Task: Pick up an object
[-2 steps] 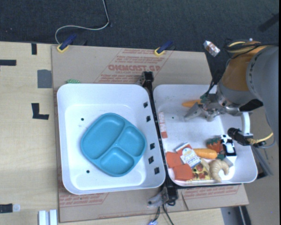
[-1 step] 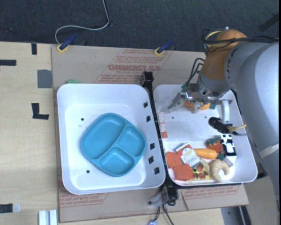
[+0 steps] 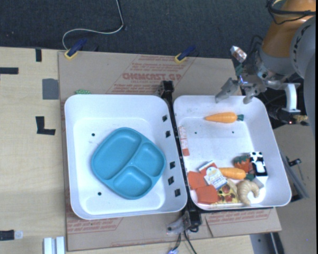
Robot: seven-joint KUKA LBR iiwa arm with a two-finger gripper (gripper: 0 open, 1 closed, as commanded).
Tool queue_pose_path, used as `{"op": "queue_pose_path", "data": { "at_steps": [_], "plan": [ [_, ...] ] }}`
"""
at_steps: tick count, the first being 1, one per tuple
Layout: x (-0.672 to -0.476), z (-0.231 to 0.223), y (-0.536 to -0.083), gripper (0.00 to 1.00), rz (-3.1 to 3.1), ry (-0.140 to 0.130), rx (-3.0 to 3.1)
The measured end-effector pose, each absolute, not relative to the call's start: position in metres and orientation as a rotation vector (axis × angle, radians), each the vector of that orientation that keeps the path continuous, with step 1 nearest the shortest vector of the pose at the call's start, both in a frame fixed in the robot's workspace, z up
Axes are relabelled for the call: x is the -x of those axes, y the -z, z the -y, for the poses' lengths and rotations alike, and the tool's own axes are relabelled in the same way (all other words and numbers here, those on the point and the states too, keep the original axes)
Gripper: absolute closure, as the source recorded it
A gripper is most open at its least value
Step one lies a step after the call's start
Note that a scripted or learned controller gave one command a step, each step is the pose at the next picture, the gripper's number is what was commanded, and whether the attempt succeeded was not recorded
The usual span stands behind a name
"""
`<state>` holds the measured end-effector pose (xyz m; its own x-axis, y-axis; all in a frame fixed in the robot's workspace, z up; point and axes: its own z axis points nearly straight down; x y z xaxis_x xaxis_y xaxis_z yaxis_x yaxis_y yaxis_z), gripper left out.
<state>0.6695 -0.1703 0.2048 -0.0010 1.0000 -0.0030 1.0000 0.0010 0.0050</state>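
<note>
Your gripper point(image 3: 237, 92) hangs with fingers spread and empty above the carrot point(image 3: 221, 118). Descend off-centre and the round carrot likely rolls away across the bin point(image 3: 265, 136).
</note>
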Motion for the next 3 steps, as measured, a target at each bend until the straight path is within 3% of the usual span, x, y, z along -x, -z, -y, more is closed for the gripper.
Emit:
{"op": "queue_pose_path", "data": {
  "at_steps": [1,2,3],
  "plan": [
    [-0.673,0.144,-0.104,0.00,-2.218,-0.012,-2.209],
    [-0.603,0.187,-0.104,0.00,-2.221,0.004,-2.222],
    [-0.536,0.217,-0.128,0.00,-2.221,0.002,-2.223]
  ]
}}
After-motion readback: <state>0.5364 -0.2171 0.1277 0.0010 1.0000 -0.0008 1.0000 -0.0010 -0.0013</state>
